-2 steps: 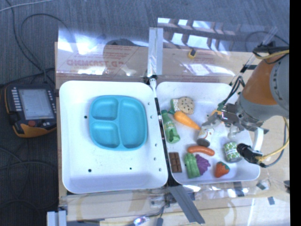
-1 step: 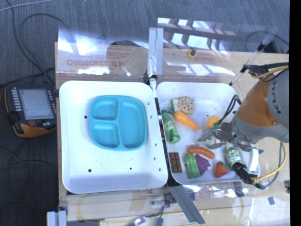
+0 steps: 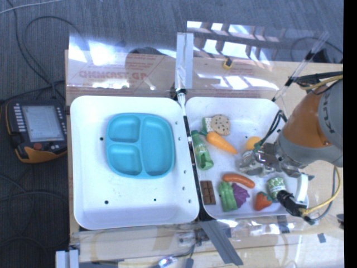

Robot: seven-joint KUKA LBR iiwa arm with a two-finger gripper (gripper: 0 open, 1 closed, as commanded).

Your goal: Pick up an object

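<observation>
Camera view: the gripper (image 3: 252, 161) hangs low in the right bin (image 3: 245, 106), between the carrot (image 3: 221, 143) and the sausage (image 3: 239, 180); whether it is spread or pinching anything cannot be told. The left bin (image 3: 89, 194) holds a blue divided plate (image 3: 139, 145).

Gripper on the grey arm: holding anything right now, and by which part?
Cannot be told. The two-finger gripper hangs low in the right white bin, beside the orange toy carrot; nothing shows between its fingers.
</observation>
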